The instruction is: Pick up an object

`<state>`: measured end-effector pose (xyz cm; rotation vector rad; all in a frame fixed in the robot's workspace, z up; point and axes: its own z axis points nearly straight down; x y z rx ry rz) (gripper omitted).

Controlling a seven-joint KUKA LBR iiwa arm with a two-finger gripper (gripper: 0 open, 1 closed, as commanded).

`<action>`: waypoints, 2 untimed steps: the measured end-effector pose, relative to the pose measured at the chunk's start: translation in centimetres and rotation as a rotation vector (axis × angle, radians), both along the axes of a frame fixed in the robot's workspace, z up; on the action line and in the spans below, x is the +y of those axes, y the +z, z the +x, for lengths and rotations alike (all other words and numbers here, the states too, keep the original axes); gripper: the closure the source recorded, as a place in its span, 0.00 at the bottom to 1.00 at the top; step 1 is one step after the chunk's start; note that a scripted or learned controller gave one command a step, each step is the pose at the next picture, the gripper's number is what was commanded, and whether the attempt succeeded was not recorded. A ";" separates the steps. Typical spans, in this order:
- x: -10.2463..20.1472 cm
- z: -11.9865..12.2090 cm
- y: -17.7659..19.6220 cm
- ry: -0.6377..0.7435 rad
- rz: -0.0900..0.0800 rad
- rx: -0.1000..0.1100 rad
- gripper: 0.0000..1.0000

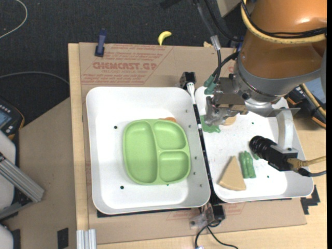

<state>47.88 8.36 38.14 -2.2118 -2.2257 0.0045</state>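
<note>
Gripper (211, 119) sits low at the right bin's (290, 191) upper left corner; its opening cannot be told. Tan wedge (233, 176) and green piece (247, 165) touch, lower right of frame. Green divided plate (155, 152) left of centre.

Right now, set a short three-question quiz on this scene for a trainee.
1. True or false: the green divided plate lies in the left bin.
2. Pick one: what lies right beside the tan wedge in the right bin? A) a green object B) a red cup C) a metal spoon
3. Fill the gap: the tool hangs over the ____ bin, close to the divide between the two.

Key: 1 true; 2 A; 3 right.
</note>
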 end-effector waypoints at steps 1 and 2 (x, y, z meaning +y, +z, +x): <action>1.7 0.1 3.5 -0.003 0.001 -0.009 1.00; 5.6 0.0 -3.9 -0.002 -0.002 0.005 1.00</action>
